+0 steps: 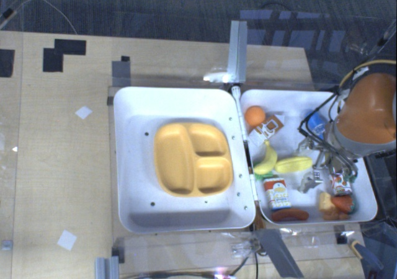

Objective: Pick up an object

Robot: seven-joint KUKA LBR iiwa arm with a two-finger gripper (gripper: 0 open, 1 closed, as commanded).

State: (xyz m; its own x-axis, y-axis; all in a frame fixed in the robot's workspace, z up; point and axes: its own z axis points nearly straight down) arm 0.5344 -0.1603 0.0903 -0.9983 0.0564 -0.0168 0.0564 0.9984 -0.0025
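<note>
Low above right bin [366, 175], arm [366, 116]

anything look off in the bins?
Nothing spilled or broken. The yellow tray sits slightly askew in the left bin. Toy food is jumbled in the right bin: orange, banana, sausage. The gripper hangs over the pile.

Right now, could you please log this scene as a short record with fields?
left bin: holds a yellow divided tray
right bin: orange ball, banana, small carton, red sausage, other small items
gripper: low over the right bin, right of the banana
object held: none visible between the fingers
</note>
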